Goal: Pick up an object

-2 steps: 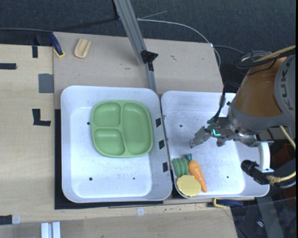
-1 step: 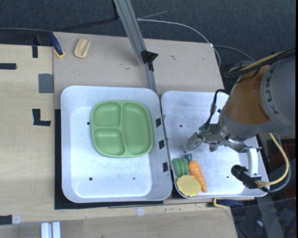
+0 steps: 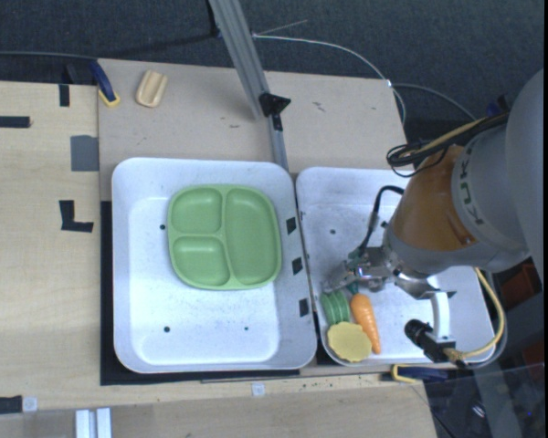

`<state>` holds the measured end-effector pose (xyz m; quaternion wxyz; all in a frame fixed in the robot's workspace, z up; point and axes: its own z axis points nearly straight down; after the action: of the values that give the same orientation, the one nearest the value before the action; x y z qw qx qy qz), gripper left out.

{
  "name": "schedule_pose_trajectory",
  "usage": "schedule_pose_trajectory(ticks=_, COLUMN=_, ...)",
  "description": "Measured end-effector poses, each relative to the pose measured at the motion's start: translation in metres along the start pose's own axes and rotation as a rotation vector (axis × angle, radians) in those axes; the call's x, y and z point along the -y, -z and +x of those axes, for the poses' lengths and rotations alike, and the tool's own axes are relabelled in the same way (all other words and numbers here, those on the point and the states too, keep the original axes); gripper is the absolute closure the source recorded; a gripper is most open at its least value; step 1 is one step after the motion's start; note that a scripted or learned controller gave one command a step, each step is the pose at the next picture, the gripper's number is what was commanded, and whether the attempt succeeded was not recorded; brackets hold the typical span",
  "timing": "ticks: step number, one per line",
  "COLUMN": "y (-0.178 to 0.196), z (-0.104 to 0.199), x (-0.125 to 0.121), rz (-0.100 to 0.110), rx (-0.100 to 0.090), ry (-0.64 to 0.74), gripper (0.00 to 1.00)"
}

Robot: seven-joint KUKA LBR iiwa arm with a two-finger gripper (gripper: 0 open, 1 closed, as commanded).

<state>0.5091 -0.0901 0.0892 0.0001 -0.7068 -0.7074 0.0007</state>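
Grey and orange, the arm hung over the right bin, with its hand low near the bin's front left corner. Whether the hand was spread or pressed together I could not tell. Just below it lay an orange carrot, a green ridged piece and a yellow round piece, perhaps touching each other. Left of the hand, the other bin carried a green divided plate.

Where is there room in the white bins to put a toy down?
The left bin has bare floor below the green divided plate, along its near edge, and a strip on its left side. The right bin has bare floor at its far end. Its near corner is crowded: the carrot, a yellow round piece and a green piece sit by the gripper.
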Motion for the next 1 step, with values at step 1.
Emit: schedule_pose_trajectory(ticks=1, y=0.0004, z=0.0001, x=-0.0001, rz=-0.001, rx=-0.001, ry=0.0, gripper=0.0)
